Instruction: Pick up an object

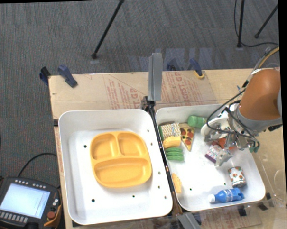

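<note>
Blue bottle [227, 195] lies at lower right of the right bin [204, 206], can [237, 176] just above it. Gripper [224, 151] sits mid-right, over a purple packet [212, 154] touching its left side; open or closed, cannot tell. Yellow tray [120, 158] in left bin [73, 138].

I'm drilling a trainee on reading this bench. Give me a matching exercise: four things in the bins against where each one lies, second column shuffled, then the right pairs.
Things:
1. yellow divided plate
2. blue bottle
3. pizza slice
4. small can

Places:
A. right bin, near its front edge, lying on its side
B. middle of the left bin
C. right bin, just behind the blue bottle
D. right bin, near its left wall, beside the waffle piece

Pairs: 1-B, 2-A, 3-D, 4-C
</note>
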Controlling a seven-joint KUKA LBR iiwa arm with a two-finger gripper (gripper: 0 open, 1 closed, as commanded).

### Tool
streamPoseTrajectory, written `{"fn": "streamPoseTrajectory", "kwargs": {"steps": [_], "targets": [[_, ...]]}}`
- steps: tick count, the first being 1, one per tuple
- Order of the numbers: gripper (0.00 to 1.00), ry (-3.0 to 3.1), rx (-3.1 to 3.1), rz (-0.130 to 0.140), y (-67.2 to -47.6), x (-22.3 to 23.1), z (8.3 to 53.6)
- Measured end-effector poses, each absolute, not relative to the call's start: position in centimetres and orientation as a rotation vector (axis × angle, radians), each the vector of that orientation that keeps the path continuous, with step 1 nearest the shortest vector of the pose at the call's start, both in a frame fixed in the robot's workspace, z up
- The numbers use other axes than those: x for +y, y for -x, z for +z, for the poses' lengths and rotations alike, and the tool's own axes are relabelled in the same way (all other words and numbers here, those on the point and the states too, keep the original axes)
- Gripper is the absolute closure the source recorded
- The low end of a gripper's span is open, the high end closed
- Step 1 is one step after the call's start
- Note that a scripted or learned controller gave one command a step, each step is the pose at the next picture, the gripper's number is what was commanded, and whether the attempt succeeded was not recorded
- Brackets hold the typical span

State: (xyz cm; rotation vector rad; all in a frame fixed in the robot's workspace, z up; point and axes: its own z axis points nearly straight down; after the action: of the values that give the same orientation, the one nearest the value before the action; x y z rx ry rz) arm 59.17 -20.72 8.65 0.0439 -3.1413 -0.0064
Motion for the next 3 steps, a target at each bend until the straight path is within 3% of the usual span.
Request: {"fn": "streamPoseTrajectory", "kwargs": {"steps": [1,3], "targets": [[0.00,-0.142,-3.129,-0.013,-60.4,-20.6,8.7],[0.00,-0.241,-3.132,-0.004,-52.4,-19.1,8.7]]}}
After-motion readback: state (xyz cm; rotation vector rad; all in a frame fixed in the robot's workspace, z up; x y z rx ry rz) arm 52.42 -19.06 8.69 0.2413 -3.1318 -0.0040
